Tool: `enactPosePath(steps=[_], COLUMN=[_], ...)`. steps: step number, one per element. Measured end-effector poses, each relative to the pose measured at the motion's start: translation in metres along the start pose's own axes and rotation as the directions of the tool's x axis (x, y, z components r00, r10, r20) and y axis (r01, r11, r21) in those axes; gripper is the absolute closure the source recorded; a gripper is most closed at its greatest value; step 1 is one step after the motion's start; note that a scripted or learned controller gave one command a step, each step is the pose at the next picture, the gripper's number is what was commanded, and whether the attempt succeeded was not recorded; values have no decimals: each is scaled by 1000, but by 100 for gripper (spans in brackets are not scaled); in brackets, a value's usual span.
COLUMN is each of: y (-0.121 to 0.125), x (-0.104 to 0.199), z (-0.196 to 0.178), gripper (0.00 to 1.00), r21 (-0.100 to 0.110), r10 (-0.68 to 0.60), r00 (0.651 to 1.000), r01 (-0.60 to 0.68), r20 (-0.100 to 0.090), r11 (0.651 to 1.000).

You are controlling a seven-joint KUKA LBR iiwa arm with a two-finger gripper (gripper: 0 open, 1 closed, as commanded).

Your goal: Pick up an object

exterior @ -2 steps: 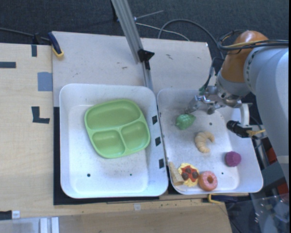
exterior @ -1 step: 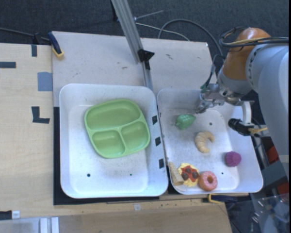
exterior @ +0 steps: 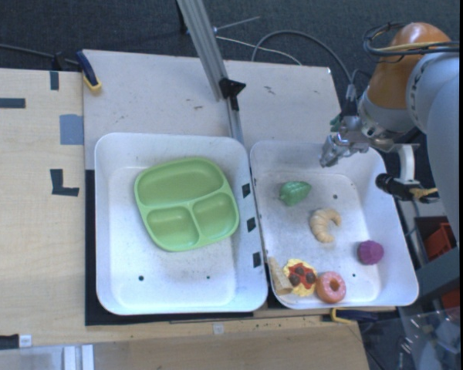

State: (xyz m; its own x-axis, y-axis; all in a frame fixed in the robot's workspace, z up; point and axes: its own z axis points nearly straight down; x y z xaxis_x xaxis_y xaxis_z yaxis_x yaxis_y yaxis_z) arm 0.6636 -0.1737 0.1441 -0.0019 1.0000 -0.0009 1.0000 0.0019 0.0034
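Two white bins (exterior: 108, 206) on wooden bench (exterior: 23, 206), dark carpet (exterior: 77, 10) behind, fingers (exterior: 329, 156) over right bin, state unclear

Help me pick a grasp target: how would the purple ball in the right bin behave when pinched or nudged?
The purple ball looks round, so a nudge would probably roll it. It looks small and likely light. It lies near the right bin's wall, which may crowd one finger.

no text, label, brand, number or sign can be read on anything here.
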Motion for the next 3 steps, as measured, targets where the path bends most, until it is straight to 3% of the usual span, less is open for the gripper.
enactPosePath(steps=[1,3], y=[1,-21], x=[0,90], z=[-54,-72], gripper=[100,100], r21=[-2,4], r10=[0,-4], r00=[1000,1000], r01=[0,4], r20=[0,-3], r11=[1000,1000])
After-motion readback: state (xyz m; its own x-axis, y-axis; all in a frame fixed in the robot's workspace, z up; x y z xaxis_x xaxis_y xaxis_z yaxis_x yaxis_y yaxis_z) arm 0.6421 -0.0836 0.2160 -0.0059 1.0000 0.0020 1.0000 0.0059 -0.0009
